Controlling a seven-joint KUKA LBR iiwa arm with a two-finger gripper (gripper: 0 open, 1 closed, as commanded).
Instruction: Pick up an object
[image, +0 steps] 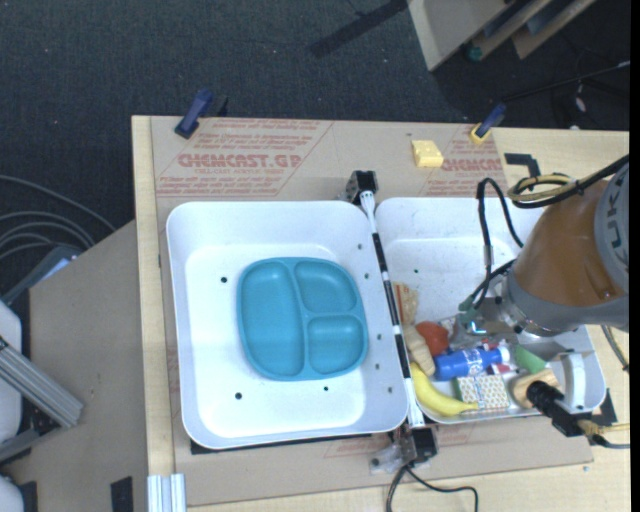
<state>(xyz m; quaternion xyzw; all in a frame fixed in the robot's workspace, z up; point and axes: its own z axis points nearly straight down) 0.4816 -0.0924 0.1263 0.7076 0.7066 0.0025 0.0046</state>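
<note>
The right bin holds a heap of small objects at its near end: a yellow banana, a red piece, a blue bottle with a red and white label, a green piece and a speckled packet. My gripper hangs low over this heap, just above the blue bottle and beside the red piece. The arm's orange band and grey wrist cover the bin's right side.
The left bin contains a blue sectioned plate. A black divider bar runs between the bins. A yellow block and blue clamps sit on the cardboard bench behind. Black cables loop beside the arm.
</note>
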